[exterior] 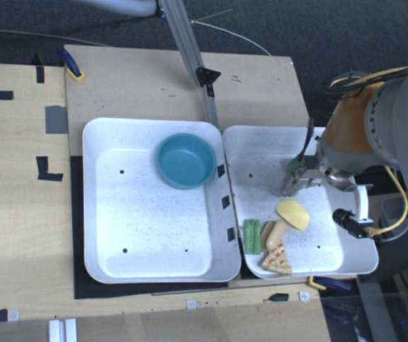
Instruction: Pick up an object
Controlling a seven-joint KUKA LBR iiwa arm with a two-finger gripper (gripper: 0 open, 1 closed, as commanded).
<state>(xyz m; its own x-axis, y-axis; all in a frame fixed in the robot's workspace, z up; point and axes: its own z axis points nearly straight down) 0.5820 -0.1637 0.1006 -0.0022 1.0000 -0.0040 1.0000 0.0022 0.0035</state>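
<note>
Yellow lemon (293,214) beside tool (293,182)

1 fixed camera looks down from above the bench (18,191) at a slant, far enough back to take in both white bins whole. The left bin (111,212) fills the middle of the frame, the right bin (260,148) sits beside it, and the arm (374,127) enters from the right edge.

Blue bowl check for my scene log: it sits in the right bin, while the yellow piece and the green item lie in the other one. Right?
Wrong bin: the camera view shows the blue bowl in the left bin. The yellow piece and green item lie in the right bin.
</note>
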